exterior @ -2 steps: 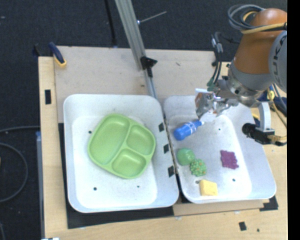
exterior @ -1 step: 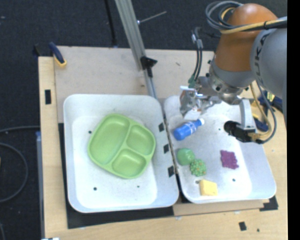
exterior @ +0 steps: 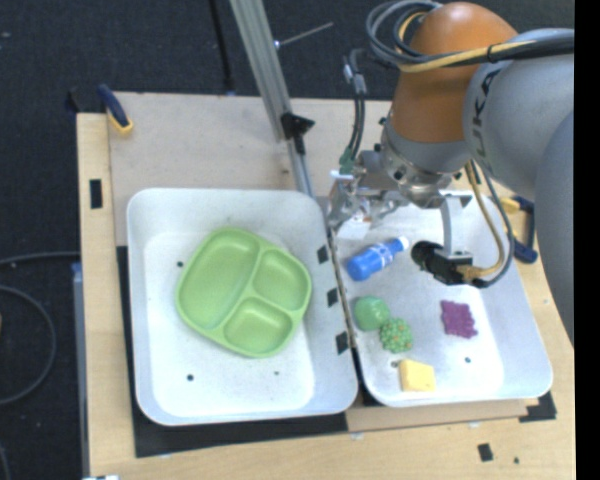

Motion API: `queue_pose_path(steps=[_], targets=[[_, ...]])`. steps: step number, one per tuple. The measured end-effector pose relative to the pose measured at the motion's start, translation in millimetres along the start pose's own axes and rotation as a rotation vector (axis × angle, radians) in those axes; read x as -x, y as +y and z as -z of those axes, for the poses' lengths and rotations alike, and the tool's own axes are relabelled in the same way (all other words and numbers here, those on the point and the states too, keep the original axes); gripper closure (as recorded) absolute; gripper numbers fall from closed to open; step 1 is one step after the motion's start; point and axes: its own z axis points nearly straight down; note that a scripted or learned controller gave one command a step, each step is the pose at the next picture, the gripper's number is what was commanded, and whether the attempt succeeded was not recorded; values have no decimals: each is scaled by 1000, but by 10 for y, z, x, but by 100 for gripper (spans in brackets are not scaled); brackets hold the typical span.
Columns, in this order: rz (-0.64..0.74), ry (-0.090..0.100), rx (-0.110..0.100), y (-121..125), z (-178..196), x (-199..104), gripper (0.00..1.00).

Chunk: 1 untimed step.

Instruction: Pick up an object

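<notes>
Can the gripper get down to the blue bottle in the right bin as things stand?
Probably yes. The gripper hangs just up and left of the blue bottle, which lies on open bin floor with nothing on it; the green ball sits apart.

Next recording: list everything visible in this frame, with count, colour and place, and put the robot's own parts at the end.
bins: 2, white, side by side on the bench
divided plate: 1, light green, three compartments, middle of the left bin
bottle: 1, blue with a white cap, lying in the right bin near its upper left
green lump: 1, plain green, right bin beside the divider
speckled ball: 1, green with flecks, touching the green lump's lower right
purple piece: 1, purple, right bin, right of the ball
yellow block: 1, yellow, near the right bin's front edge
bench: 1, tan board
clamp: 1, blue and yellow, bench's far left corner
arm: 1, grey with orange band, entering from the right
hand: 1, metal, above the right bin's upper left corner
</notes>
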Motion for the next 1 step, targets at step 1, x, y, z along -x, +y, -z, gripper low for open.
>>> queue_pose_path(steps=[1], targets=[[-1, -1, -4, -53, -210, -527, 100]])
